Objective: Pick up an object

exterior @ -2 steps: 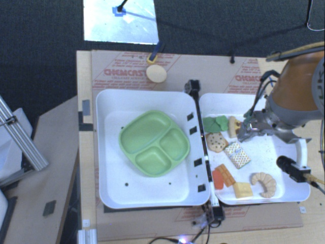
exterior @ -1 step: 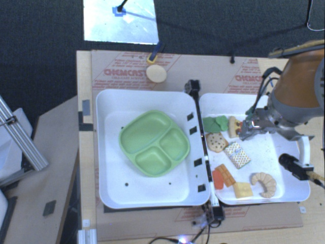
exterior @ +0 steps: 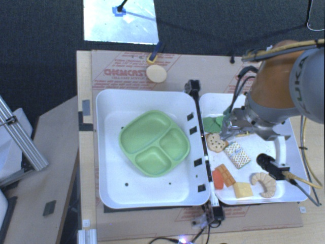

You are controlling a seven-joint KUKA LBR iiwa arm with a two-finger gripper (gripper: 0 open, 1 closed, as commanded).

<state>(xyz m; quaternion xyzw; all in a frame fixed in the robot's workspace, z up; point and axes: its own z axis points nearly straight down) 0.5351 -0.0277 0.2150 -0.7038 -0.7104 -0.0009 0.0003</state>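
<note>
The two-finger gripper (exterior: pixel 229 128) sits low over the upper-left part of the right shallow white bin (exterior: pixel 294 200), right of frame centre. I can't tell whether the jaws are open or closed; wrist and cabling hide them.

Nearest candidate: round tan cracker with dark specks (exterior: pixel 217 143), just below-left of the jaws, hard against the bin's left wall. A green flat piece (exterior: pixel 212 122) lies just left of the jaws, partly under the gripper.

Next out, below-right: a small patterned white rectangular packet (exterior: pixel 237 155), long axis running upper-left to lower-right.

Further down-frame: orange block (exterior: pixel 221 177), yellow cheese-like wedge (exterior: pixel 242 189), tan croissant shape (exterior: pixel 265 183).

My read: short shift down-left puts the jaws on the cracker, but the wall may block one side.
</note>
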